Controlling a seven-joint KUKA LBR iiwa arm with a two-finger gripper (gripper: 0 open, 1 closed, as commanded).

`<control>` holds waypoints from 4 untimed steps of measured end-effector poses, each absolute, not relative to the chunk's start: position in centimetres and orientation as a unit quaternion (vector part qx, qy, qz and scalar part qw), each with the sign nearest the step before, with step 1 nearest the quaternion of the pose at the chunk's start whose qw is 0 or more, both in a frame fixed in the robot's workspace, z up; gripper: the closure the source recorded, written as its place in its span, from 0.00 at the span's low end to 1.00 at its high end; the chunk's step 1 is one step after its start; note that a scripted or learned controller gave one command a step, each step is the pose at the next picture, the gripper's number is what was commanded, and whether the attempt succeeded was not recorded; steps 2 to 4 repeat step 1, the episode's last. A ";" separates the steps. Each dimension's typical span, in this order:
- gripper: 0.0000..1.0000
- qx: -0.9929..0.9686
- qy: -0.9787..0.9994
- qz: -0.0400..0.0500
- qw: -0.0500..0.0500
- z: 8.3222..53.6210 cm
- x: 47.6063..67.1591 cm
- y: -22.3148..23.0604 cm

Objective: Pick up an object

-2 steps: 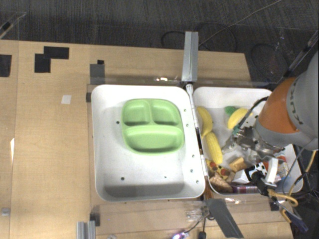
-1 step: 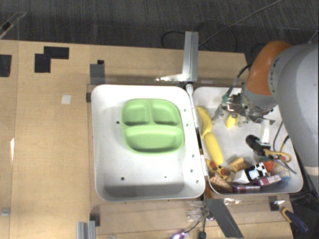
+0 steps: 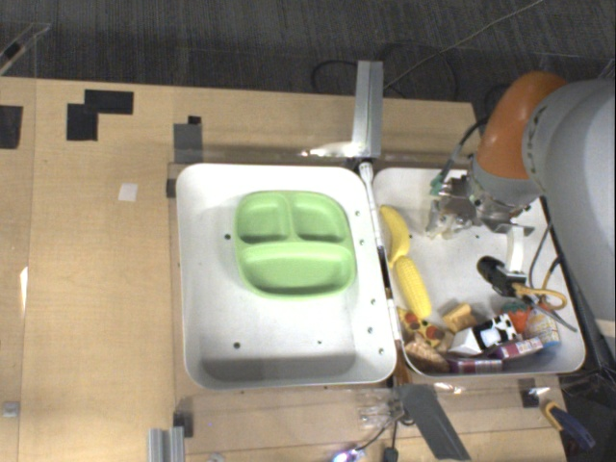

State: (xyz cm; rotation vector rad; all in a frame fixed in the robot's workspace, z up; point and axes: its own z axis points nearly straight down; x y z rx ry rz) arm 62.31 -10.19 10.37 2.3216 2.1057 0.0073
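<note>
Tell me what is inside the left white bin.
The left bin holds one green plate with three sections, lying flat near the middle. Its sections look bare. What lies under the plate cannot be seen.

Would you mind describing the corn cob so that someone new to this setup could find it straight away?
Look at the right-hand white bin of the two, along its left wall beside the divider. There two yellow items lie end to end: the banana farther back and the corn cob just in front of it. The cob is the straight one with a bumpy, kernelled surface, whereas the banana is smooth and curved.
</note>
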 end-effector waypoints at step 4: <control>0.00 0.741 0.672 0.003 0.004 10.4 62.3 -10.2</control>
